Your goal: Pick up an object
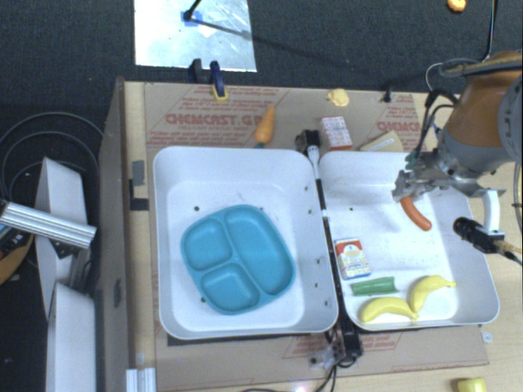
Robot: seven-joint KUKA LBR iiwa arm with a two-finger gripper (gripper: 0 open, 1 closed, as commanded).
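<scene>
On my feed the left bin (167, 219) carries a blue divided tray (237, 257), lying flat near its middle. Behind both bins, on the cardboard sheet (212, 117) covering the desk, I see an orange carrot-shaped toy (265, 126), a small pink-and-white box (335, 131) and a pale yellow lump (338, 98). Beyond the desk a shiny metal plate (194, 24) lies on dark carpet, and a small orange ball (456, 3) sits well apart at top right.
</scene>
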